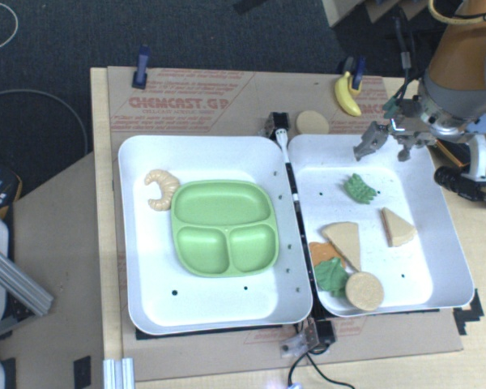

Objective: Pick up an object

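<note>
The gripper (386, 143) hangs over the far edge of the right bin (445, 241), its two fingers spread apart with nothing between them. Inside that bin, a green leafy toy (360, 188) lies just below the gripper; nearer still lie a wedge of bread (398, 228), a second wedge (343, 241), a round cracker (364, 291) and an orange piece (321, 252). The cardboard (178, 96) beyond the bins reads "CHEMCAST G.P".

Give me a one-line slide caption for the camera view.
Open gripper hovers above the right bin's far edge, near a green leafy piece.
</note>
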Action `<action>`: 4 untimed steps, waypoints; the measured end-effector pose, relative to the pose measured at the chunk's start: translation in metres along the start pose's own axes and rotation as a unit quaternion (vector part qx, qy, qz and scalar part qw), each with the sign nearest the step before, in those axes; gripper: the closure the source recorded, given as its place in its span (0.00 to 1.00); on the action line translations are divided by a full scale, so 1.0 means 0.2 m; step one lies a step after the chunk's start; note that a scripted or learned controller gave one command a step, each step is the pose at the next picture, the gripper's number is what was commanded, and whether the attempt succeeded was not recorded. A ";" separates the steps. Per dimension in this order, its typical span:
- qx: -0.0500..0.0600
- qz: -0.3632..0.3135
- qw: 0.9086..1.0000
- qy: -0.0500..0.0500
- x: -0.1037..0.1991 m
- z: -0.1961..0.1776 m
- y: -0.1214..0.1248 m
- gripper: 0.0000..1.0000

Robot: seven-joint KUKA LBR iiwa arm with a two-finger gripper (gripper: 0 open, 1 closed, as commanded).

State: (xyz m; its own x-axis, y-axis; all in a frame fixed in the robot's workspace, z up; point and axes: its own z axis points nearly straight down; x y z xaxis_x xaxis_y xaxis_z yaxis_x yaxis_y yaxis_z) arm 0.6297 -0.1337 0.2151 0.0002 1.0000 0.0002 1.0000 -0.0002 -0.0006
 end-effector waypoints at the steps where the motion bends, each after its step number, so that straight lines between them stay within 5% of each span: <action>1: 0.004 -0.003 1.000 0.002 0.47 0.06 -0.34 0.00; 2: 0.003 -0.004 1.000 0.002 0.98 0.06 -0.62 0.00; 3: -0.004 -0.004 1.000 0.004 1.12 0.46 -0.70 0.00; 4: -0.002 0.000 1.000 0.001 1.10 0.42 -0.71 1.00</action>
State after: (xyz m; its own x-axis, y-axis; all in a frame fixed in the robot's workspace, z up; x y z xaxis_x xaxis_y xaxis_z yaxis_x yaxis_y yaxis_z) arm 0.4887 0.0855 0.1315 -0.0004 1.0000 0.0031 1.0000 0.0004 0.0040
